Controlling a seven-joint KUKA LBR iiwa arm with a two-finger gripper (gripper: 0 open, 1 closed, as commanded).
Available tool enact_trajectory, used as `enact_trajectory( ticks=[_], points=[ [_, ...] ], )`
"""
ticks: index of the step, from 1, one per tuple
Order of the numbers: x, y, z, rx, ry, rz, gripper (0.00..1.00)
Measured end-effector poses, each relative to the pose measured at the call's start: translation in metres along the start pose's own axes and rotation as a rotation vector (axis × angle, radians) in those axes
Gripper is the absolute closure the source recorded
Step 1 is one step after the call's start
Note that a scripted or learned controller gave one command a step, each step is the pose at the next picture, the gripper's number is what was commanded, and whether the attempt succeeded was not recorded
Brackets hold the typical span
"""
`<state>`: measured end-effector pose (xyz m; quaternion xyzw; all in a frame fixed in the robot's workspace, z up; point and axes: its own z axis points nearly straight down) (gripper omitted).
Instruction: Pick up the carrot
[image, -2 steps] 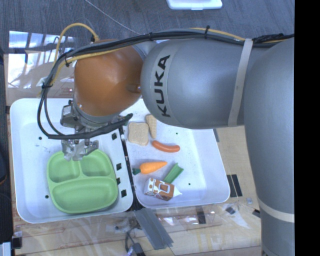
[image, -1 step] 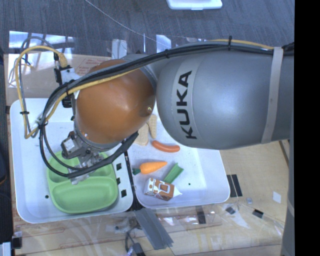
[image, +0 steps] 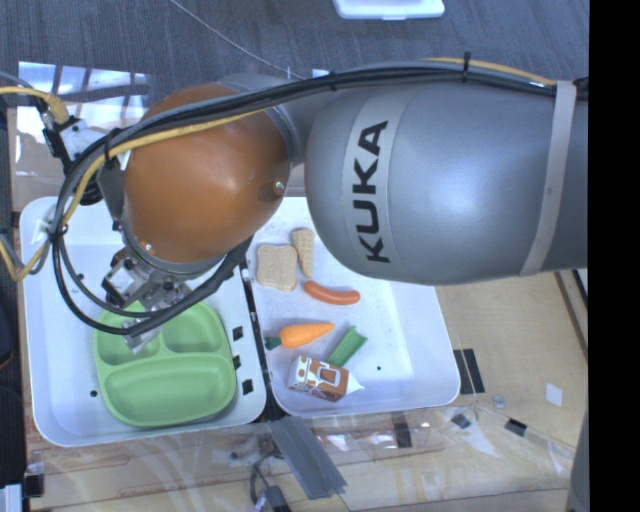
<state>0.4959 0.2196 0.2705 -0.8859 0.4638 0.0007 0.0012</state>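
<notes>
Two shallow white bins (image: 420, 300) are seen side by side on a pale wooden bench, with dark carpet behind. The carrot (image: 305, 334) lies in the right-hand bin, near its left wall, with its tip pointed right and its green stub at the left. Around it are set a sausage (image: 332, 294), a slice of bread (image: 277, 267), a green stick (image: 347, 348) and a small printed carton (image: 319, 379); the green stick lies just beside the carrot's tip, the carton a little below it.

The gripper (image: 140, 315) is held over the left-hand bin, above a green divided tray (image: 170, 385), well apart from the carrot. Whether its jaws are spread or closed cannot be told, since they are crowded by cables and shadow.

The carrot is judged to be a light, stiff toy with a smooth, tapered skin that may slip. It would best be taken across its thicker middle, with the jaws set square to its length and kept clear of the green stick.
</notes>
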Motion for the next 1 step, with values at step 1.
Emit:
enact_trajectory(
  ticks=[1],
  points=[
    [-0.0112,0.0177,0.0567,-0.007,-0.001,-0.427,1.0]
  ],
)
